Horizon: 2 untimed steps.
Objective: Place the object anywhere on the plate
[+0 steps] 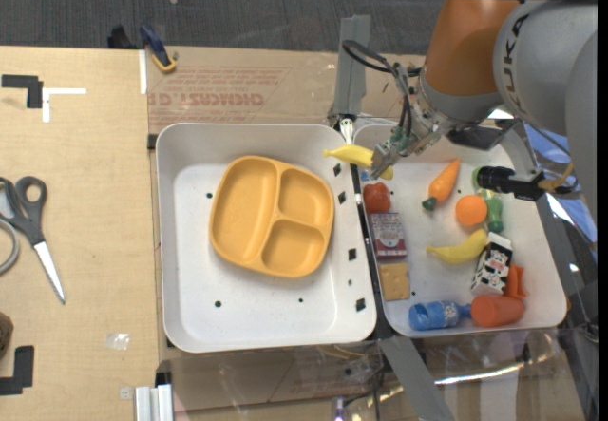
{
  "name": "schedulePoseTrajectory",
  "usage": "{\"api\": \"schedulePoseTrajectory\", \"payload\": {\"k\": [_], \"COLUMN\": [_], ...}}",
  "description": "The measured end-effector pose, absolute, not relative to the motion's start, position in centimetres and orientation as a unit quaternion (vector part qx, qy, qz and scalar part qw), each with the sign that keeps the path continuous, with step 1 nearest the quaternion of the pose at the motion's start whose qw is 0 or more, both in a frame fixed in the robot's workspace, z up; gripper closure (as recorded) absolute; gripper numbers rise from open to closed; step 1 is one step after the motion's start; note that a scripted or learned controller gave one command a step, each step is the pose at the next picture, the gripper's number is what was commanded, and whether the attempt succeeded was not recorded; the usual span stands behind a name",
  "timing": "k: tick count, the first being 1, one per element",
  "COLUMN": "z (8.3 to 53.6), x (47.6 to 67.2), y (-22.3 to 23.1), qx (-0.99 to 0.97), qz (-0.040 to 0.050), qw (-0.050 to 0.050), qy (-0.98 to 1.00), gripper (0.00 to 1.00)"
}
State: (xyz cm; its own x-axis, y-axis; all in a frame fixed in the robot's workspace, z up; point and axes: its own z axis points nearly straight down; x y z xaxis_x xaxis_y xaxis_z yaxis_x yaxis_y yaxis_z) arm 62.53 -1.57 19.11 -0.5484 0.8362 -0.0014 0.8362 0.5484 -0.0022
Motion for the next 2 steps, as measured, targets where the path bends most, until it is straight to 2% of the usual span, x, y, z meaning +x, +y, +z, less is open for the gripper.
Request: {"api": "schedulePoseTrajectory", "payload": {"k": [1, 2], "z": [19.11, 19.11], "x": [56.70, 56.71], "y": [3.72, 3.70], "qx": [0.450, 0.450], "qz": [-0.0008, -0.0008], "qw": [0.000, 0.000], "qy": [0.893, 0.893], "gripper": [1.00, 0.00]}}
